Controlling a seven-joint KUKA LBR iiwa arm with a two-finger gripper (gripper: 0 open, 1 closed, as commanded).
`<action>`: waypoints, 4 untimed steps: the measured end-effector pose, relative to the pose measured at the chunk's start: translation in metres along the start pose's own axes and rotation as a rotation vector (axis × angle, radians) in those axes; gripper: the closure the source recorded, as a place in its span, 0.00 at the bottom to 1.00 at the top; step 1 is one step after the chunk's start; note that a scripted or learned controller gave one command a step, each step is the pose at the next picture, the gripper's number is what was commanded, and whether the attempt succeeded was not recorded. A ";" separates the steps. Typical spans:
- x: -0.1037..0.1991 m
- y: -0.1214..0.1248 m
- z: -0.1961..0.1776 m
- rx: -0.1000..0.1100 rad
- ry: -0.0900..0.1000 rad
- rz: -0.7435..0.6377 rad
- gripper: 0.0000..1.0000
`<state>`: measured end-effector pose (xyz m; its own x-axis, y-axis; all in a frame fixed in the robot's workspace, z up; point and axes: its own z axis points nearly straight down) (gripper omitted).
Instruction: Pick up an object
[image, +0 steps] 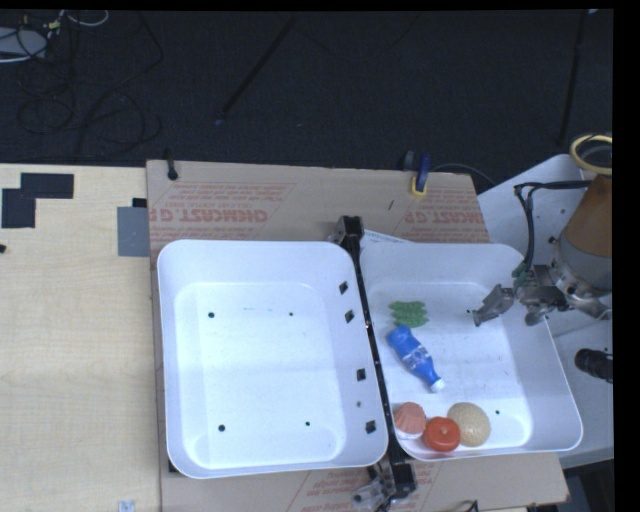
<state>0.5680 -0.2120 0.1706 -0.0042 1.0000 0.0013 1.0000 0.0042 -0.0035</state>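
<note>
The right bin (540, 400) holds a blue bottle (413, 356) lying on its side near the middle, with a green leafy piece (408, 313) just behind it. At the front edge sit a pink round item (408, 417), a red tomato-like ball (441, 433) and a tan round item (470, 422), close together. My gripper (503, 303) hangs over the right bin's right side, to the right of the green piece and apart from all the objects. Its fingers point left and nothing shows between them.
The left bin (190, 300) lies beside the right one, joined by a black divider with clips (362, 330). Cardboard (260, 205) lies under both bins. A blue and yellow clamp (421, 176) stands at the back. The arm's orange band (592, 150) is at the right edge.
</note>
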 end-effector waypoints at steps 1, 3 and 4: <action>0.000 0.012 0.048 0.001 0.000 -0.001 0.00; -0.002 0.080 -0.017 -0.015 -0.005 0.001 0.00; -0.002 0.076 -0.010 -0.002 -0.002 0.002 0.00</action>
<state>0.6439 -0.2132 0.1802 -0.0026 1.0000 -0.0005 1.0000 0.0026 -0.0011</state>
